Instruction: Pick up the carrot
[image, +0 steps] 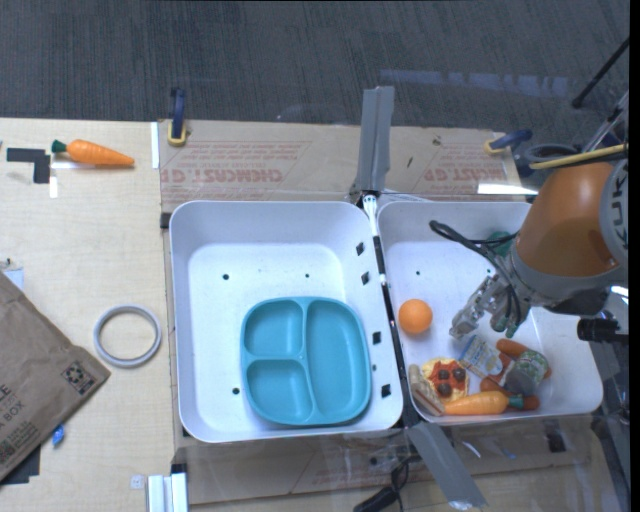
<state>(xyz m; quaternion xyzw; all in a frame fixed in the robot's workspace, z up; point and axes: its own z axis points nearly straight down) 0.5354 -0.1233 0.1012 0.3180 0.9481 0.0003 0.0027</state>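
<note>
An orange carrot (477, 404) with a green stub lies on its side near the front wall of the right bin (440, 225), among other toy foods. My gripper (487, 318) hangs over the middle of that bin, up and slightly right of the carrot and apart from it. Its metal fingers (466, 320) point down, spread open, with nothing between them. A second carrot (95, 153) with a green top lies outside the bins, on the bench at the far left.
Beside the carrot are a pizza slice (443, 380), a small packet (478, 354), a red piece (511, 348) and a greenish item (531, 367). An orange ball (415, 316) sits left of the gripper. The left bin (205, 300) holds a teal divided plate (304, 360). A tape ring (127, 334) lies on the bench.
</note>
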